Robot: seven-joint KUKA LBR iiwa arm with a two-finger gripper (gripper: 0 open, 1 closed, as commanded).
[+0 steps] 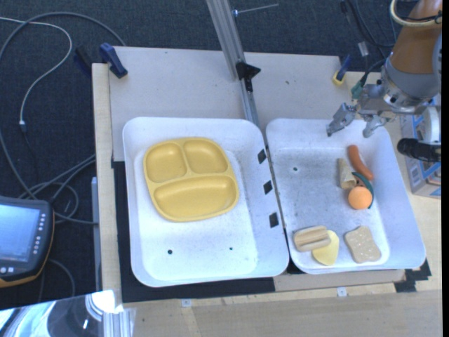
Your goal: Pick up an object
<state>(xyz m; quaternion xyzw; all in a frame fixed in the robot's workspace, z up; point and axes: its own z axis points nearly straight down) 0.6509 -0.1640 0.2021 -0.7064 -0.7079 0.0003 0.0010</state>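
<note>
My gripper (354,123) hangs over the far edge of the right bin (309,188), fingers spread open with nothing between them. Below it, toward the bin's right side, lie a red-orange sausage (360,161), a small tan piece (344,175) and an orange ball (360,198). Along the bin's near edge rest a hot-dog bun (310,237), a yellow cheese wedge (325,252) and a tan cracker (363,245). The sausage is the closest item to the gripper, a little to its near right.
The left bin (140,251) holds a yellow three-compartment plate (190,178). A metal pole (226,30) slants down to the gap between the bins. Blue clamps (112,58) sit at the bench's far corners. Cables and a pendant screen (21,237) lie off the bench at left.
</note>
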